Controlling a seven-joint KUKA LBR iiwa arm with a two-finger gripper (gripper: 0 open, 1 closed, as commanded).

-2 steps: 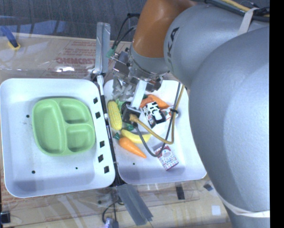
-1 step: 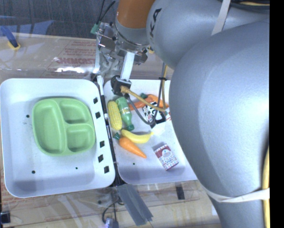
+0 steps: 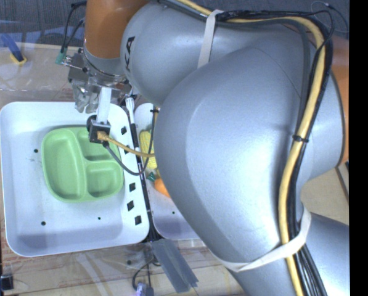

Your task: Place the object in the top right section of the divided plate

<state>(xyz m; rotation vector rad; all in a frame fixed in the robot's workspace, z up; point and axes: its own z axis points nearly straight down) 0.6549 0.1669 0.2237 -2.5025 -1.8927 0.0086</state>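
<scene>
1. The arm (image 3: 233, 134) covers most of the right-hand bin (image 3: 171, 224), which lies to the right of the gripper (image 3: 88, 103); only a strip of its floor and near rim shows.
2. Just right of and below the gripper, a yellow object (image 3: 145, 142) and an orange one (image 3: 161, 187) peek out from under the arm; their shapes cannot be told.
3. The gripper's fingertips are blurred against the bin rim.
4. The arm is cut off by the top and bottom edges.
</scene>
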